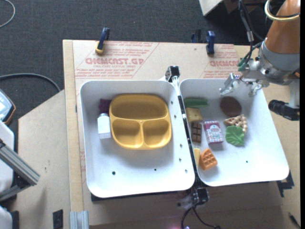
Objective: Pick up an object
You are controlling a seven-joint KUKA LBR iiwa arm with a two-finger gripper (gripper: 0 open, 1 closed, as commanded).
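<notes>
The right bin [267, 161] holds several toy foods: a brown round patty [230, 106], a green bean strip [196, 101], a yellow cheese block [193, 114], a chocolate bar [196, 132], a red-and-white carton [213, 131], a waffle piece [237, 121], a green leaf [235, 136] and an orange waffle wedge [208, 159]. My gripper [241, 86] hangs over the bin's far edge, just above the patty. Its fingers are spread apart with nothing between them.
The left bin [95, 171] holds a yellow divided plate [140, 120], a small white bottle [104, 126] and a dark purple item [105, 104] at the plate's left. Clamps [102, 40] grip the board's far edge. A black divider clip [173, 73] joins the bins.
</notes>
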